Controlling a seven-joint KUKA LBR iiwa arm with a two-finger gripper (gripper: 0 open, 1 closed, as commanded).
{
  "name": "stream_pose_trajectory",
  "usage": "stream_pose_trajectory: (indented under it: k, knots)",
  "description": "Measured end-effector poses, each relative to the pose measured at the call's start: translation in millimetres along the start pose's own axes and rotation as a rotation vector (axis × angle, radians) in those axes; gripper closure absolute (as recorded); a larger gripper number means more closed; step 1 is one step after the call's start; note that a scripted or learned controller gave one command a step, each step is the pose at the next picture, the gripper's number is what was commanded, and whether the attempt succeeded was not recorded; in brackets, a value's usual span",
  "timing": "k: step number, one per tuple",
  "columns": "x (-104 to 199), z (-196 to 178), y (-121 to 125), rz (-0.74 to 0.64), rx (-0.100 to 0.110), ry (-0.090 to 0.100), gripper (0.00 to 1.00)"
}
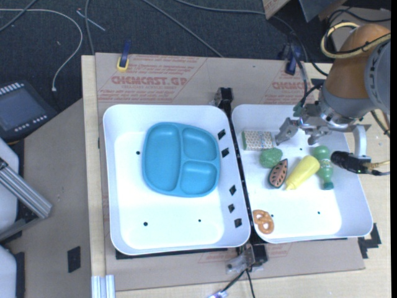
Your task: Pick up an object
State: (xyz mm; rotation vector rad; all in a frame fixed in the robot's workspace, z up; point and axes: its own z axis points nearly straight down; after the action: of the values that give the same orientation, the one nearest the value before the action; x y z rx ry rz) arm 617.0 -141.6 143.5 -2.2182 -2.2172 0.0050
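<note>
The gripper hangs over the upper part of the right bin, reaching in from the right on the grey arm with its orange band; whether it is wide or narrow cannot be told from this angle, and nothing is seen held in it. The objects lie clustered in the upper half of that bin: a pale, speckled rectangular sponge near the dividing wall, a rounded green piece just below it, a dark oval item with an orange edge touching or just beside a smooth yellow elongated object, and a glossy green bulbous object to the right, just beside the yellow one. A small brown pretzel-shaped piece lies apart by the lower left corner. The lower right of this bin offers open floor. The left bin carries a smooth blue plastic tray with three compartments, set toward its upper middle, with bare white floor around it, widest along the lower edge. Both bins are shallow, white, round-cornered, resting on a cardboard sheet.
</note>
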Motion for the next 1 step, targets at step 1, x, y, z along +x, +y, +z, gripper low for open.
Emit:
stream_pose_trajectory:
  k: [1]
  knots:
    - [0.6, 52.4, -0.1, -0.001, -0.001, 0.0, 0.0]
